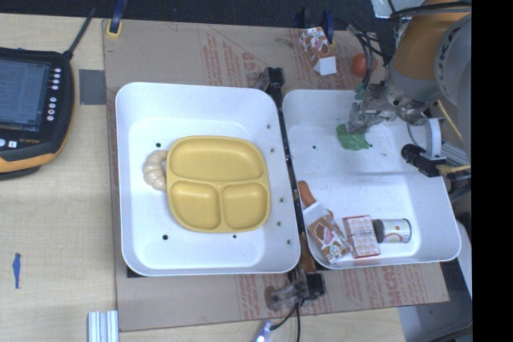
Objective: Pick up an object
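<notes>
Green object (pixel 353 138) beneath gripper (pixel 365 114), right bin (pixel 425 208)

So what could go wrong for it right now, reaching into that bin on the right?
The gripper sits right over a small green object near the right bin back wall. That thing looks soft and low, so the fingers may slip off or close on air. The other items, a small can and packets, lie far off at the front edge, so a miss here likely leaves it with nothing.
</notes>
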`<state>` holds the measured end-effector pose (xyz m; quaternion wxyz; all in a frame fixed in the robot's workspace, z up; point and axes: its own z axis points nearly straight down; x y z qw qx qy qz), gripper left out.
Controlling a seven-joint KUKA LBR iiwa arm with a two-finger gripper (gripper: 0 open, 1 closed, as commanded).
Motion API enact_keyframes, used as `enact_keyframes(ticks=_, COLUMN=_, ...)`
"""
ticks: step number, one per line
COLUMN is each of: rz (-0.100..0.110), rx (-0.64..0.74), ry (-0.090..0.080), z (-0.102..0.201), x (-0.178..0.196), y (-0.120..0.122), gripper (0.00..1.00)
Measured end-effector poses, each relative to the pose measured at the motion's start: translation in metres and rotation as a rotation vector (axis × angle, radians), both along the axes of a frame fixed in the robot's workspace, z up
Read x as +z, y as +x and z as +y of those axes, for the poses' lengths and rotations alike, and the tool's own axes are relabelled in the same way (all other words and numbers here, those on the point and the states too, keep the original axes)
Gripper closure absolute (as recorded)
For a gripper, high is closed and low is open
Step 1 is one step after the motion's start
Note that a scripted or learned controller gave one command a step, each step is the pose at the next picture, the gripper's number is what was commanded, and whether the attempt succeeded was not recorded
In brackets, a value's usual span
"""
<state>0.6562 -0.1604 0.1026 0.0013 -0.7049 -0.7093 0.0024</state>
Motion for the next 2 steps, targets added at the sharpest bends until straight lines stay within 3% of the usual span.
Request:
enact_keyframes(ticks=1, rz=-0.004, rx=-0.003, ry=0.001, z=-0.0371, x=0.0525, y=-0.0295, gripper=1.00)
enact_keyframes(ticks=2, rz=-0.003, rx=-0.003, ry=0.001, z=-0.0368, x=0.0519, y=-0.0297, gripper=0.00)
